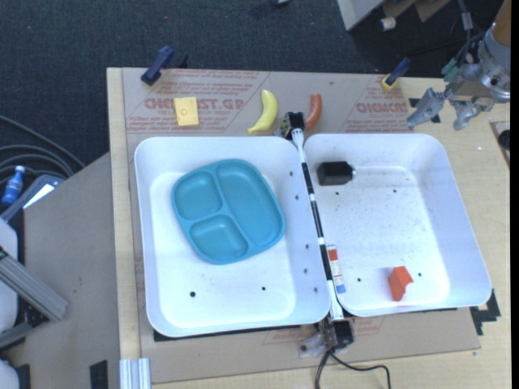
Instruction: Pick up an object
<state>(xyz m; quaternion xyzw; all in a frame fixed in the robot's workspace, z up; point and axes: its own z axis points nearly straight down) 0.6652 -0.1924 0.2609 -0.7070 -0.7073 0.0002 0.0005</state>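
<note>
Above the right bin's (454, 217) far corner, tool (444, 113) with metal fingers spread, nothing grasped, boxy orange block (400, 283), rounded black block (334, 173) inside.

Red print on the cardboard sheet (219, 96) under the bins reads partly "CH...ST. G.P", the rest unreadable.
</note>
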